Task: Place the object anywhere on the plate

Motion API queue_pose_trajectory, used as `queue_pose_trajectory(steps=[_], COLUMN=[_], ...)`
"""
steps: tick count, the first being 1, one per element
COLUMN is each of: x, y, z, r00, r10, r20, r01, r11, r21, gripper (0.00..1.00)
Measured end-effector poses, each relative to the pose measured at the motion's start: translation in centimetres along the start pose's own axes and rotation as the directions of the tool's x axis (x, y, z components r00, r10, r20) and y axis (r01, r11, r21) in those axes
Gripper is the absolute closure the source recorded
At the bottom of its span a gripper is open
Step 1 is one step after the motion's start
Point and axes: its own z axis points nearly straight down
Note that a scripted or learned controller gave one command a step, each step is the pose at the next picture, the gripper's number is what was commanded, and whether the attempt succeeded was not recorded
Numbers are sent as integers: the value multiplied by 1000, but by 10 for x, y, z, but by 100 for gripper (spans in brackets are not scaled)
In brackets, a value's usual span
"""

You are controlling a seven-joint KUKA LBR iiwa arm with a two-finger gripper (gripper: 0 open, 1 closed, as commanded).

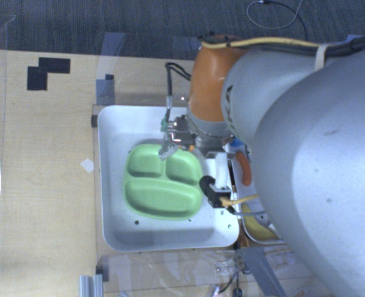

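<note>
A light green plate [161, 184] with three compartments lies in the left white bin [114, 166]. The grey arm with its orange band reaches in from the right and covers most of the right bin. Its gripper [169, 146] hangs over the plate's far rim, between the two upper compartments. I see nothing on the plate's open compartments. A small orange-red oblong object [245, 169] lies in the right bin, just right of the wrist and partly hidden by the arm.
A yellow rounded object [257, 228] peeks out under the arm in the right bin. A pale wooden bench [46, 166] stretches to the left, with black marks [46, 72] at its far corner.
</note>
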Motion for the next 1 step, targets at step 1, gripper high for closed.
queue_pose_trajectory(steps=[1], x=[66], y=[-17], z=[91], r00=[999], r10=[49], r20=[-7], r01=[-49], r11=[999], r21=[-21], gripper=[0])
